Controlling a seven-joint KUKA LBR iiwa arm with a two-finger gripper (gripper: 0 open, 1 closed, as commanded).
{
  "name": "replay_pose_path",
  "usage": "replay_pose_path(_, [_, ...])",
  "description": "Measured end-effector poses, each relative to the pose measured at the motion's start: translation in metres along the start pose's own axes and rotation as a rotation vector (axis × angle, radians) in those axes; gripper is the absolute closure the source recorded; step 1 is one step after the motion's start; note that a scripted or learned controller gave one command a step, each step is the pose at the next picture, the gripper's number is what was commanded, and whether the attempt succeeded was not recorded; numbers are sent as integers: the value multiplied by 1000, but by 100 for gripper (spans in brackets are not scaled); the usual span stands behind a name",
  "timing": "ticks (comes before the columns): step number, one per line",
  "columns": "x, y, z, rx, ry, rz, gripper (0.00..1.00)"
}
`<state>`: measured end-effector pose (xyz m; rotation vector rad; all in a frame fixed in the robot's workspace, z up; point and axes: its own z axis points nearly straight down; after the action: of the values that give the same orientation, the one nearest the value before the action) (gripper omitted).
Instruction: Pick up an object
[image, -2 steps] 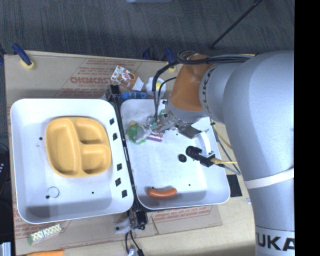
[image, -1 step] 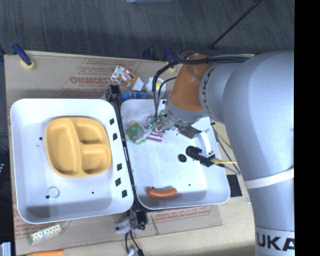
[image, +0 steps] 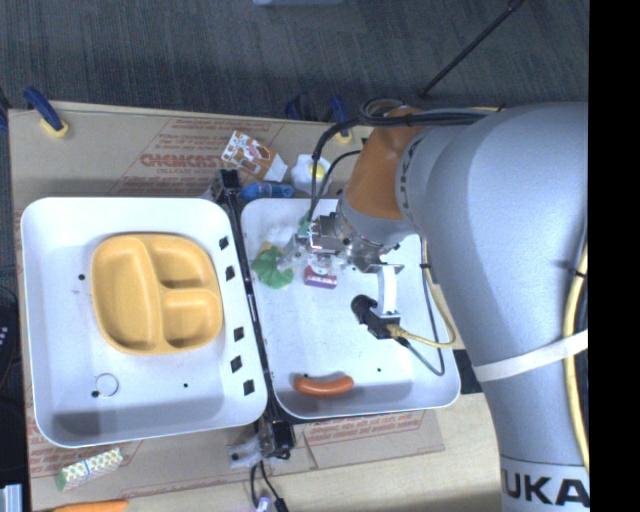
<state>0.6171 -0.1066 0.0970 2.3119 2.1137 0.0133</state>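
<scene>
Two white bins sit side by side on the bench. The left bin (image: 40, 330) holds a yellow divided tray (image: 155, 290) and a small clear ring (image: 106, 385) near its lower left corner. The right bin (image: 430, 385) holds a green toy (image: 270, 266) at its upper left, a purple piece (image: 320, 279) just beside it, and an orange sausage (image: 322, 383) along the lower edge. The gripper (image: 322, 240) hangs low over the green and purple things; whether it grips anything, I cannot tell.
</scene>
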Motion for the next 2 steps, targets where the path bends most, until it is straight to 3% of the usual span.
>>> replay_pose_path(1, [-16, -11, 0, 2, 1, -297, 0])
replay_pose_path(2, [-19, -10, -11, 1, -5, -299, 100])
